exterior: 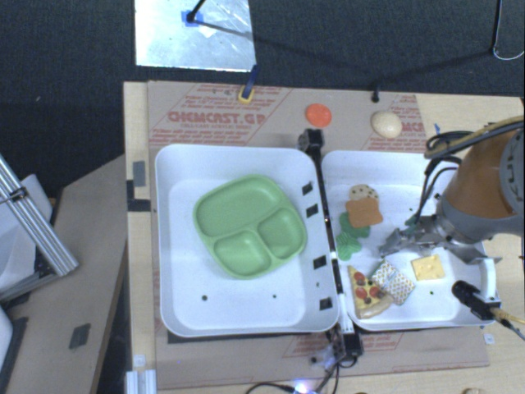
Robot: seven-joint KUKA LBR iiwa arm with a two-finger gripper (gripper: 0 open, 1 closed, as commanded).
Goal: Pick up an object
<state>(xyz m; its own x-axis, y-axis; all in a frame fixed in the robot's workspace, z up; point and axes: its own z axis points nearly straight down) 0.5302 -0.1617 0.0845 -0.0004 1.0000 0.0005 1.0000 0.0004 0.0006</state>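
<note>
The left bin [176,302] is largely taken up by a green divided plate [249,226], with bare floor along its walls. In the right bin [410,322], toy food is clustered toward the centre divider: toast [363,213], pizza slice [367,292], cheese square [426,267]. The gripper [399,240] is seen low above this bin, beside the cheese; how far it is open cannot be told.

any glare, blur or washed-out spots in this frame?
Camera view: the foil-like sheet above the bench glares brightly; the white bins run near blown-out, so their rims blend; the small food items, like the pizza slice, are soft and low in detail; the gripper is dark and blurred against the right bin; the dark floor shows almost no texture.
</note>
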